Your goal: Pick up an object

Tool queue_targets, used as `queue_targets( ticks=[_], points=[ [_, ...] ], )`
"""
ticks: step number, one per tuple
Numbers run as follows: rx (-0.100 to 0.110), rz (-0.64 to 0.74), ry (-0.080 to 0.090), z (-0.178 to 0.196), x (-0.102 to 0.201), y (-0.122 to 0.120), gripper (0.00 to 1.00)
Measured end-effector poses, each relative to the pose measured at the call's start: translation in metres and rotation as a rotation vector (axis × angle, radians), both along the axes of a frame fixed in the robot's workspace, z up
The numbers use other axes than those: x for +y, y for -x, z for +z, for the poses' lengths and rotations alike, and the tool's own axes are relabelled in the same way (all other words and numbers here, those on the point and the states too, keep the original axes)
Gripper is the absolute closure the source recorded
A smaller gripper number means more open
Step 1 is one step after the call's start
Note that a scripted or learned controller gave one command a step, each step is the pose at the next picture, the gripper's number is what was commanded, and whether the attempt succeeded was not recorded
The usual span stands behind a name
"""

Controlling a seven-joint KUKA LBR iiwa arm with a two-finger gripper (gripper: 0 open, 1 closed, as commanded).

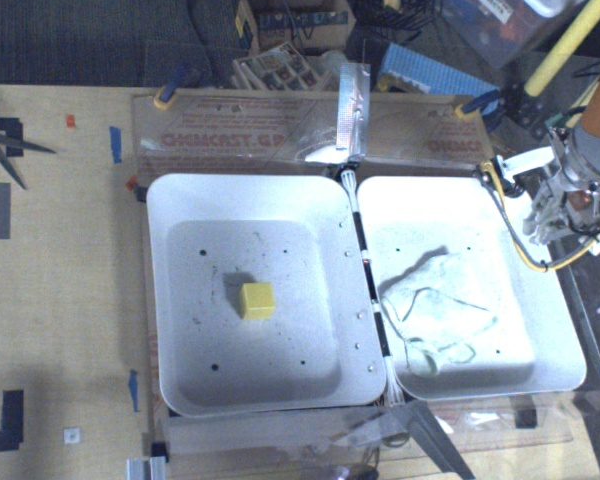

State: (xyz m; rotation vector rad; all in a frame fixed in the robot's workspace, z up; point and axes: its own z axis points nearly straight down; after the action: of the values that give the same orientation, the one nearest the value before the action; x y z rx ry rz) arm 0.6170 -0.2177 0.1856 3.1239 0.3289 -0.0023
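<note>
We see the small yellow foam cube (257,300) lying alone near the middle of the left shallow white plastic bin (180,208), untouched. The right shallow white plastic bin (550,353) holds a pale, crumpled, translucent tangle of wire or plastic (435,303). The grey arm's gripper (555,208) hangs at the right bin's far right rim, well apart from the cube; whether it is spread or pressed together we cannot tell. We judge that the pick has not begun: approach, grasp and lift all remain.
</note>
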Motion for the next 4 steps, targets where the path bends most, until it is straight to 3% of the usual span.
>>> queue_targets(
  ticks=[1,2,3,4],
  points=[
    [-0.004,-0.002,-0.003,-0.098,-0.001,-0.023,1.00],
    [-0.002,0.002,-0.003,-0.088,0.001,-0.023,1.00],
    [0.002,0.196,-0.003,-0.093,0.040,-0.031,1.00],
    [-0.002,-0.005,-0.001,-0.017,0.017,-0.007,1.00]
  ],
)
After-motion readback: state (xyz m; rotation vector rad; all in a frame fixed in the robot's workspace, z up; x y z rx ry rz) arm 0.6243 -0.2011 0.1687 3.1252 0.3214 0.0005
